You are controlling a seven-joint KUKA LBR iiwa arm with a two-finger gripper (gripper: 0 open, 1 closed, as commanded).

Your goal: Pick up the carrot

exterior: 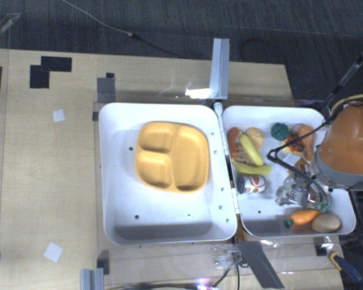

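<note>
Carrot lies near right bin's near wall, touching a potato; end effector hovers just above, grip state unclear; descend centred, avoiding the potato.

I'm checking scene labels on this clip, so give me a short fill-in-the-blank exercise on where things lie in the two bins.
1. The yellow divided plate lies in the ____ bin.
2. The carrot lies in the right bin, beside a beige ____ at that bin's near corner.
3. The gripper hangs just above the ____.
4. The banana lies near the wall that ____ the two bins.

Missing words: left; potato; carrot; divides
</note>
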